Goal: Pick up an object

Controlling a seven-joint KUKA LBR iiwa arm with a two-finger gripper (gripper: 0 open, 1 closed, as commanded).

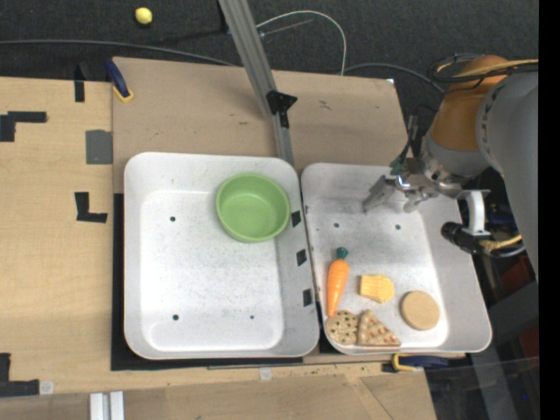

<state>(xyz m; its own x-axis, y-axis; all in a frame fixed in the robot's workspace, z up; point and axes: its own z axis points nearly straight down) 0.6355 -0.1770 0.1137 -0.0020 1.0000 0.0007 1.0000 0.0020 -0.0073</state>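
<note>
In the right bin (455, 274), along its near edge, lie an orange carrot (337, 285), a yellow cheese wedge (376, 288), a round tan biscuit (420, 310), a chocolate-chip cookie (343, 327) and a pizza slice (377, 331). A green bowl (253, 206) stands upright in the left bin (149, 261), at its far right. My gripper (392, 203) hangs over the far part of the right bin, well behind the food pieces. Its fingers are spread open with nothing between them.
The grey arm with its orange band (459, 116) comes in from the right, over the right bin's far corner. A slanted metal pole (254, 51) rises behind the bins. Black cables trail at the right edge.
</note>
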